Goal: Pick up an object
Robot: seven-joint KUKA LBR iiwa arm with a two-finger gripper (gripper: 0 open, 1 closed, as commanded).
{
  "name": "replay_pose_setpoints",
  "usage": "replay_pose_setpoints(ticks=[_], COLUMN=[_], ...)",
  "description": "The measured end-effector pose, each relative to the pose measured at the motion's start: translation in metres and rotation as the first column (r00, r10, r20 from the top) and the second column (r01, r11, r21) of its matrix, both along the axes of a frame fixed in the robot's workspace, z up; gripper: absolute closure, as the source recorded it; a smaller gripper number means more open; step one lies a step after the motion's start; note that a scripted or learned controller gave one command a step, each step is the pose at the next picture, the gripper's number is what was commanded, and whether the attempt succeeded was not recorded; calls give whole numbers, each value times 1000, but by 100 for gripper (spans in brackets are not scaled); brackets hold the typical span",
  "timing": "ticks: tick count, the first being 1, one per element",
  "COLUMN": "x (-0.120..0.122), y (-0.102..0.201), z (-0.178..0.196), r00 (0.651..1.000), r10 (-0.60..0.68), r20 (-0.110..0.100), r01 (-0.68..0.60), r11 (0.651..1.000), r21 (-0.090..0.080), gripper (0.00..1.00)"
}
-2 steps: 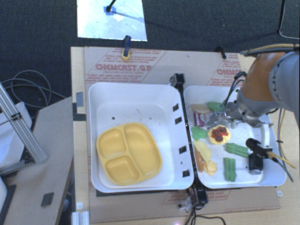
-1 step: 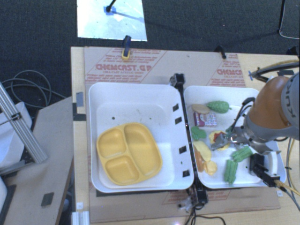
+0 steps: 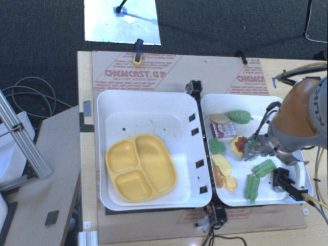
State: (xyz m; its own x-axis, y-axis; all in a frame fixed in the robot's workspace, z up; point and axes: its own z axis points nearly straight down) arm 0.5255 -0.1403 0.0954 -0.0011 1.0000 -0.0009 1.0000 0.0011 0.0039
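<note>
Toy food pieces lie scattered in the right bin (image 3: 300, 181) at the right of the frame: a green pod (image 3: 239, 117) and a tan slice (image 3: 219, 119) at the top, a red-and-white box (image 3: 224, 130) below them, a green lump (image 3: 217, 147), yellow and orange pieces (image 3: 223, 172) toward the bottom, and two green ridged pieces (image 3: 258, 176) lower right. The gripper (image 3: 251, 148) sits low in this bin beside a red-and-yellow piece (image 3: 238, 146); whether its fingers are spread or closed cannot be told. The left bin (image 3: 148, 106) holds a yellow divided tray (image 3: 140, 166).
</note>
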Motion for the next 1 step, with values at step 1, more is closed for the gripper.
replay_pose_setpoints(ticks=[1], x=[25], y=[-26], z=[75], r00=[1000], r10=[2], r20=[4], r01=[-2], r11=[1000], r21=[-3], gripper=[100])
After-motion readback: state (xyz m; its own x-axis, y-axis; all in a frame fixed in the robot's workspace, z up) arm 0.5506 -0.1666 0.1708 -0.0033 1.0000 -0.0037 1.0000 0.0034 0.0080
